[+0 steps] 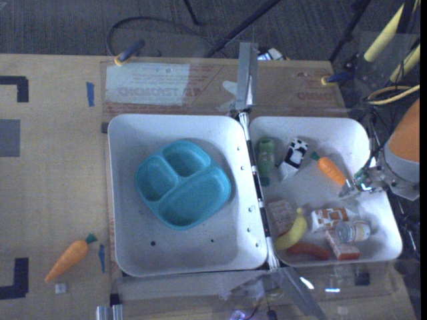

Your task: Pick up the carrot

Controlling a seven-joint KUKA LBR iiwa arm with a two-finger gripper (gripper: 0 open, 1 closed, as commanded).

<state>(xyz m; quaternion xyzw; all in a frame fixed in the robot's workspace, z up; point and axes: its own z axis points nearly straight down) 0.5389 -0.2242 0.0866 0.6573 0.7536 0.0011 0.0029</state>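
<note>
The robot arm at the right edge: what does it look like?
The arm is grey with a rounded orange band above the wrist. Its end narrows to a small metallic gripper of shiny silver parts. Yellow and black cables run behind it.

The arm (408, 153) is cut off at the right edge.
</note>
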